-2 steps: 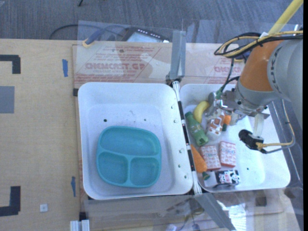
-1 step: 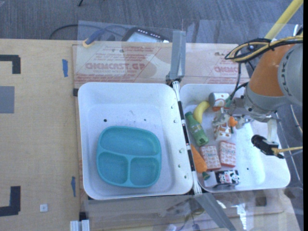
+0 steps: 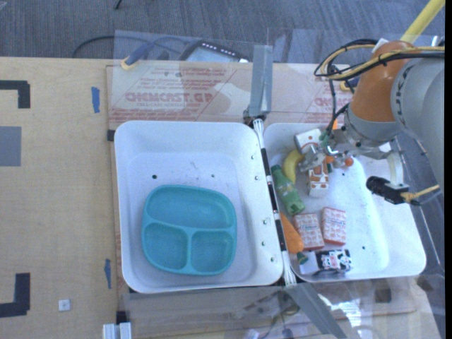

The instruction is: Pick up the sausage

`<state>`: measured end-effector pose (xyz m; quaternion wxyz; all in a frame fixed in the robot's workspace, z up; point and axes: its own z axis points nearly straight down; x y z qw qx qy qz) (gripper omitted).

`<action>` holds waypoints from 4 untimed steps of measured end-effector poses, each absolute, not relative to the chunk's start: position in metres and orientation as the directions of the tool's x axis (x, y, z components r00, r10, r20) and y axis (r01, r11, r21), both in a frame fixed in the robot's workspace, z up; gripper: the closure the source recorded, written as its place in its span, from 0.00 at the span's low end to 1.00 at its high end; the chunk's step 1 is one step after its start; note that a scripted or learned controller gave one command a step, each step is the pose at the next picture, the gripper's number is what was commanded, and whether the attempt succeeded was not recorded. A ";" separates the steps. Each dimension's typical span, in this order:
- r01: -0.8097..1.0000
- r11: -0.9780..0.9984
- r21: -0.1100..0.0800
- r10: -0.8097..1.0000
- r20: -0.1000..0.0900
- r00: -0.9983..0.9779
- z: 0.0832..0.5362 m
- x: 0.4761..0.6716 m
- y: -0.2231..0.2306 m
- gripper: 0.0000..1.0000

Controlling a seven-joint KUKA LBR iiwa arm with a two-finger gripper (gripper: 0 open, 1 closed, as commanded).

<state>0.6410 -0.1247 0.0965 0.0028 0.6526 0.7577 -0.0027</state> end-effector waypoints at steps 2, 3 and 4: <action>0.989 0.148 0.002 0.989 -0.010 -0.148 0.116 0.642 -0.125 1.00; 0.999 0.049 0.014 0.999 0.001 -0.049 0.095 0.640 -0.162 1.00; 0.867 -0.495 -0.054 0.869 -0.022 0.495 0.085 0.641 -0.132 1.00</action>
